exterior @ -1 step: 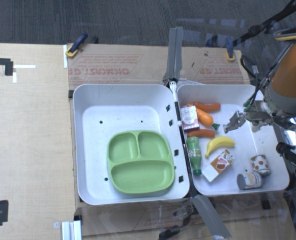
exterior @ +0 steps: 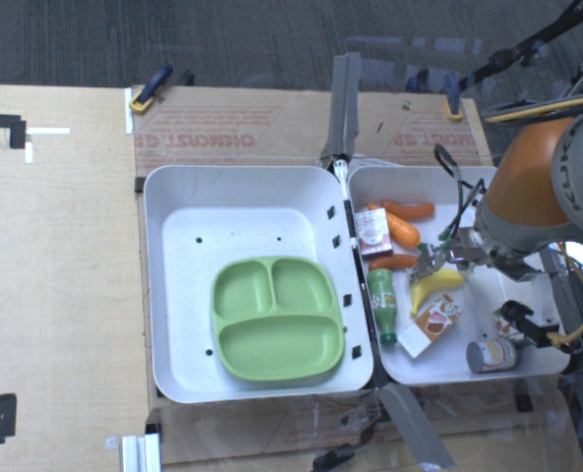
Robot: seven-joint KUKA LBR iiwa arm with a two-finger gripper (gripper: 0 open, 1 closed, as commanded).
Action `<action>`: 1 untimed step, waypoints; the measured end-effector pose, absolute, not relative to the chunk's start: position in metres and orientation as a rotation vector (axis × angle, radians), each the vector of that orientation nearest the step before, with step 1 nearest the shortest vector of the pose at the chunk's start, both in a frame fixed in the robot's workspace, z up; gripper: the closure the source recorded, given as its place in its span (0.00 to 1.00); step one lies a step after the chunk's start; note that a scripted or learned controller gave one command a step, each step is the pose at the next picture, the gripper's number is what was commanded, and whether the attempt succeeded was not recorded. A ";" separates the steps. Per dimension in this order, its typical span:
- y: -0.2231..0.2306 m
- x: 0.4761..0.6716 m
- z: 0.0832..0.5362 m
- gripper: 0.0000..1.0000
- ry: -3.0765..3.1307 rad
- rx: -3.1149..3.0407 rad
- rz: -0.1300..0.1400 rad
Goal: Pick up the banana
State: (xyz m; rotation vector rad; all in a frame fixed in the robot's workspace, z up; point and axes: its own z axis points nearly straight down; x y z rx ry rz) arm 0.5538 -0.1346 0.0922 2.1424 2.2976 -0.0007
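Nearest the camera, at the lower right of the frame, a small grey can [exterior: 491, 354] lies on its side in the right bin [exterior: 527, 367]. Just left of it sits a tilted juice carton [exterior: 435, 320] with orange print, and a green bottle [exterior: 381, 305] lies lengthwise along that bin's left wall. Above the carton is the banana [exterior: 437, 285] — yellow, curved, resting on the bin floor near the middle of the right bin, its upper left end right at the gripper [exterior: 433, 261]. How far the gripper is open cannot be told from this angle, nor whether it has hold of anything; the banana looks to be lying on the floor of the bin. The grey arm with its orange band [exterior: 527, 180] comes in from the right edge. Higher up in the same bin lie two orange carrots [exterior: 406, 218] and a small red-and-white box [exterior: 373, 230]. At the centre of the frame the left bin [exterior: 173, 264] holds a green divided plate [exterior: 276, 319].
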 end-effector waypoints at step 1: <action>-0.115 0.524 0.091 0.00 2.052 2.383 -0.003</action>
